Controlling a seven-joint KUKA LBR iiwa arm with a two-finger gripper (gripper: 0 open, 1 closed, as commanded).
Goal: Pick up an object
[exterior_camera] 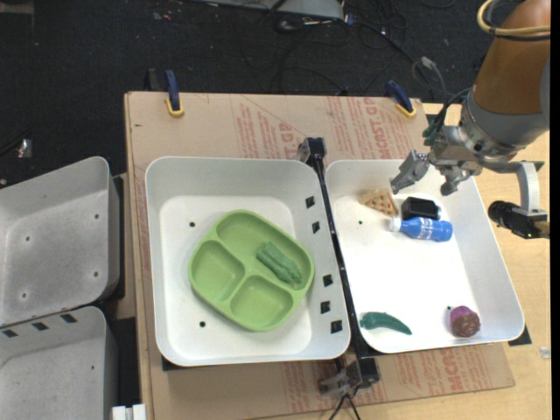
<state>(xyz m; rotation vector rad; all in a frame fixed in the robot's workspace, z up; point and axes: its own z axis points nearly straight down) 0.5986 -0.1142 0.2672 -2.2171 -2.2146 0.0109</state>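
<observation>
Note gripper (431, 177) fingers spread, nothing between, above right bin (499, 261) far edge; blue-white bottle (422, 228) lying flat nearby.

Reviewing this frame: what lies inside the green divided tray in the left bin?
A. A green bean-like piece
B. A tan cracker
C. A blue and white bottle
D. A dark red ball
A: a green bean-like piece lies in the green divided tray; the bottle, cracker and dark red ball sit in the right bin.

Blue-and-white bottle (423, 228) lies on its side beside a black, perhaps boxy, object (421, 207).
</observation>
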